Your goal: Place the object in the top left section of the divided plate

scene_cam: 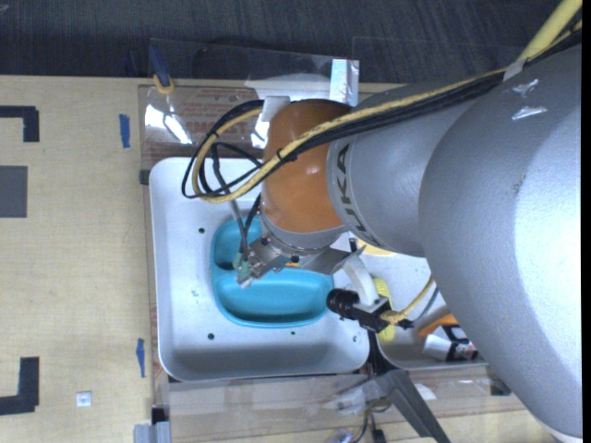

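The divided plate (277, 293) is a blue dish lying in the left white bin (175, 247), near that bin's middle and partly covered by the arm's wrist. Its long axis runs roughly left to right across the camera view, and a ridge separating sections can be made out on its left part. The object to be placed cannot be identified with confidence: nothing is clearly visible between the fingers, and the orange and white items (443, 335) at the edge of the right bin, half hidden under the arm, may be candidates.

The gripper (247, 268) hangs directly over the plate's upper left part, below the orange band (300, 173) of the 1 arm. Whether its fingers are spread or pressed together cannot be told from this slanted view, since the wrist and cables (217, 155) crowd the spot.

The relation that matters is that the gripper stands above the plate's upper left section, not beside it. Judging from that, the step in hand appears to be the placing itself, provided something is actually carried.
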Controlling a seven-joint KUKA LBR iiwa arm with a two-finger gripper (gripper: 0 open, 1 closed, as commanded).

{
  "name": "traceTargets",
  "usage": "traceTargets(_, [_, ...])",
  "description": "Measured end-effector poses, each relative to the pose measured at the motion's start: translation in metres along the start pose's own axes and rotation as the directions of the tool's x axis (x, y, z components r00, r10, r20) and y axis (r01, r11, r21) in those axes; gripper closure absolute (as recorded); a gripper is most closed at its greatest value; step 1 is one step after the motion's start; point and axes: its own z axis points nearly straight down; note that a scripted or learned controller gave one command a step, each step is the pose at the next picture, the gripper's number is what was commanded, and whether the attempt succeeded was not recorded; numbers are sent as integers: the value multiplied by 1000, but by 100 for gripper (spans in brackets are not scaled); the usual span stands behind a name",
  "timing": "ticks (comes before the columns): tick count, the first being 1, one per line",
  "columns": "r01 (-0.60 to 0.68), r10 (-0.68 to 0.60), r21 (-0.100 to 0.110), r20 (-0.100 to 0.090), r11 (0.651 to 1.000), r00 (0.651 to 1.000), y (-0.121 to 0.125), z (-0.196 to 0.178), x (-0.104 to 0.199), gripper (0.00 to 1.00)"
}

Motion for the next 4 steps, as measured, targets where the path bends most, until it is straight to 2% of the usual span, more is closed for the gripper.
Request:
traceTargets(1, [-139, 139, -10, -2, 990, 990, -37, 68, -77, 100])
traceTargets(2, [197, -197, -13, 9, 980, 980, -1, 67, -99, 100])
traceTargets(3, [42, -42, -6, 3, 999, 999, 23, 47, -8, 100])
traceTargets(4, [-199, 199, -12, 2, 980, 980, 21, 67, -77, 100])
